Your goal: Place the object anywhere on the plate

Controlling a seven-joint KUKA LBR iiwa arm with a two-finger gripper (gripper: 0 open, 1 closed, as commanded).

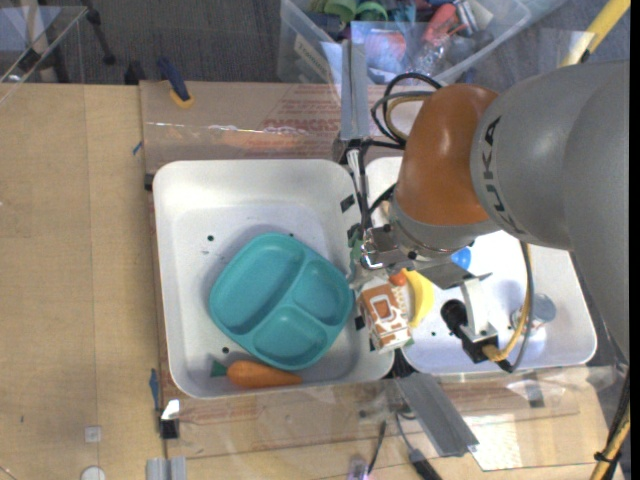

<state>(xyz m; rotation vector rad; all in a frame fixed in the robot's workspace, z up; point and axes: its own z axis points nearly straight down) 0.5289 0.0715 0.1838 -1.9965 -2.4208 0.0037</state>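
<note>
Teal, smooth, three-compartment plate [281, 299] lies beside a tapered orange carrot [262, 374]; the pincer's [385, 313] opening I cannot tell.

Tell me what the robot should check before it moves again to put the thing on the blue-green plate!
1. Plate in the left bin, right way up: ok.
2. Plate's sections free for a drop: ok, nothing lies in them.
3. Carrot off the plate: ok, it lies beside the plate's near edge.
4. Small orange-and-white box and yellow banana-like piece held by the hand: cannot tell, they sit just below it at the bins' divide.
5. Hand over the plate: not ok, it is right of the plate's rim.
6. Hand open or shut: cannot tell.
</note>
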